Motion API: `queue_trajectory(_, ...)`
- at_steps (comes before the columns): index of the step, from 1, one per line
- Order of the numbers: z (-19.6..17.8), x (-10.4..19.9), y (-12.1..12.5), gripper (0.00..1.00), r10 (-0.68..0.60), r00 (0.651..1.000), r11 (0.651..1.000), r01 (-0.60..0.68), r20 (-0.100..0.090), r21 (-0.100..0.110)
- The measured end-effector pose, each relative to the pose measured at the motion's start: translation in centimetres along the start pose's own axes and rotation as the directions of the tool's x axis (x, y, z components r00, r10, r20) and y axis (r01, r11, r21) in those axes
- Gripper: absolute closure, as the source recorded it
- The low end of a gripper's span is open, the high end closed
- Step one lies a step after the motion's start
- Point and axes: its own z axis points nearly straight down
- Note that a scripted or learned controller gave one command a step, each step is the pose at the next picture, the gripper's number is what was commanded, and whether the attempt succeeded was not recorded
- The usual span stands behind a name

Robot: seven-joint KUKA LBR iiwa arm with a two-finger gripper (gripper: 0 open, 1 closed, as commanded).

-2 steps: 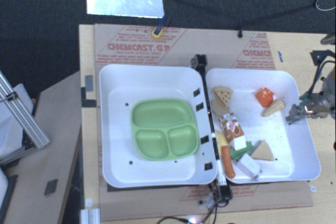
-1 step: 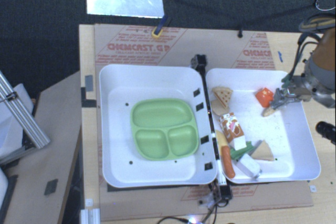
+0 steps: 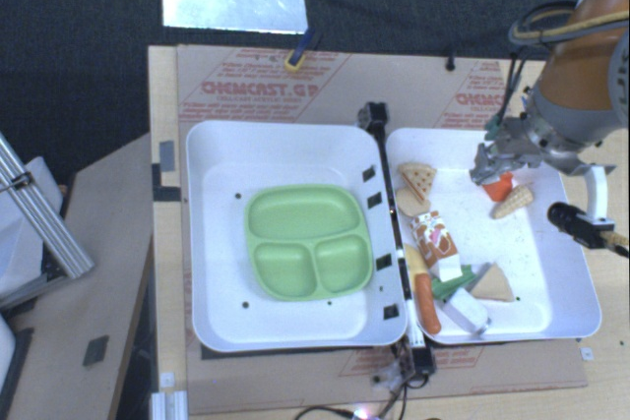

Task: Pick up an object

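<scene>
From my remote seat I see the worktop (image 3: 246, 74), covered in printed cardboard, carrying two shallow white bins side by side. The left bin (image 3: 212, 211) holds a green divided plate (image 3: 307, 241) with three compartments, lying flat near its middle. The right bin (image 3: 566, 290) holds the small toy foods. The grey arm (image 3: 581, 84) with its orange band comes in from the right and bends down over the far right part of that bin. Its gripper (image 3: 497, 170) sits low over a small red-orange piece (image 3: 501, 187), and I cannot tell whether the fingers are spread or closed, nor whether they touch it. Just beside that piece, toward the near right, lies a tan peanut-shaped item (image 3: 513, 203). Along the bin's left wall I see a waffle-like wedge (image 3: 418, 180) with a round tan cookie (image 3: 411, 203) just below it, then a small printed carton (image 3: 435, 244). Nearer the front edge lie an orange carrot (image 3: 427, 303), a green piece (image 3: 454, 281), a white block (image 3: 466, 311) and a tan triangular wedge (image 3: 492, 285), all close together.
</scene>
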Motion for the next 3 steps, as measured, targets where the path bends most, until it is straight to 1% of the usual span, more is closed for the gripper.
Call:
queue_trajectory(1, 0.5, 4.3, 3.9, 1.0, 0.001, 1.0, 1.0, -0.001, -0.001, 0.0)
queue_trajectory(2, -0.3, 4.6, 6.5, 1.0, 0.004, 1.0, 1.0, -0.004, 0.001, -0.001)
queue_trajectory(3, 1.5, 3.8, 5.6, 1.0, 0.011, 1.0, 1.0, -0.011, 0.002, 0.003)
